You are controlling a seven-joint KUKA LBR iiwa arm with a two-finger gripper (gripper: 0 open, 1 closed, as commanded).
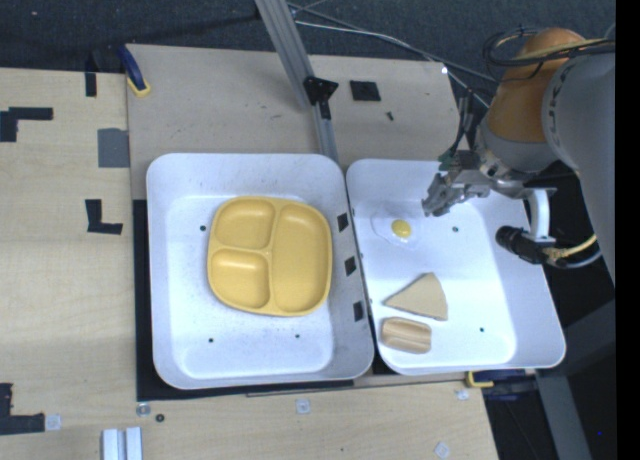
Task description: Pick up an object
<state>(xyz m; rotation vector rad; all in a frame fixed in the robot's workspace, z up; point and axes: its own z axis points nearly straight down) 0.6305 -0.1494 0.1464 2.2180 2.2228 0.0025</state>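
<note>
A grey robot arm's tool (pixel 437 204) is hanging over the right shallow white bin (pixel 520 343); whether it is clenched or released cannot be told. Just left and below it, a white fried egg with yellow yolk (pixel 399 229) is lying. Farther below are sitting a tan wedge-shaped slice (pixel 420 297) and a small tan bread roll (pixel 406 334). Far left, a yellow divided plastic plate (pixel 269 254) is resting in the left bin (pixel 180 328).

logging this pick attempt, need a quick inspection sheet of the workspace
surface: two white bins, left bin and right bin, side by side on a wooden bench
job's things: fried egg, tan wedge and bread roll in right bin
clutter: yellow divided tray in left bin
grippers: gripper over right bin, near egg
cables: thin cables behind bench
surroundings: slanted metal post, dark floor
</note>
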